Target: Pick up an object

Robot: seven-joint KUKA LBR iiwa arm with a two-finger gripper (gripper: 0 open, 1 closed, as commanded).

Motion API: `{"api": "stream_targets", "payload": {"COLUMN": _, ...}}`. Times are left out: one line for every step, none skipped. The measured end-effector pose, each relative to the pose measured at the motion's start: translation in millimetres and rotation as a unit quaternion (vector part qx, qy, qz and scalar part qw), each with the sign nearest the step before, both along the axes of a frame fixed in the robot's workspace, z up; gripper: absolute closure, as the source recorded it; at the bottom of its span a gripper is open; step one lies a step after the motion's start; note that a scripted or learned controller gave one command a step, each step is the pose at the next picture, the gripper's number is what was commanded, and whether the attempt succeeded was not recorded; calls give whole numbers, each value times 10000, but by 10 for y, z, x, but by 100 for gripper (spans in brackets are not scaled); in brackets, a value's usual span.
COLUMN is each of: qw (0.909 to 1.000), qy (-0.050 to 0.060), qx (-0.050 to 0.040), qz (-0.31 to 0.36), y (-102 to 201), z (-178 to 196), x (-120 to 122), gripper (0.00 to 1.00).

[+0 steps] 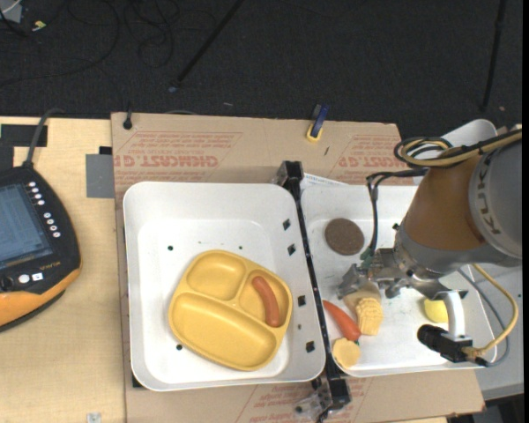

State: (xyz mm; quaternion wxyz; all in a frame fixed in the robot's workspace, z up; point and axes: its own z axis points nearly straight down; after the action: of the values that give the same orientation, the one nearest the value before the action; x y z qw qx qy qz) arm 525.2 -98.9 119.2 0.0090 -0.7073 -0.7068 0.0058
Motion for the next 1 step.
{"api": "stream_targets", "payload": {"qw": 9998, "qy": -167, "qx": -60, "qz": -37, "y": 119, "z": -280, "x": -78, "gripper": 0}}
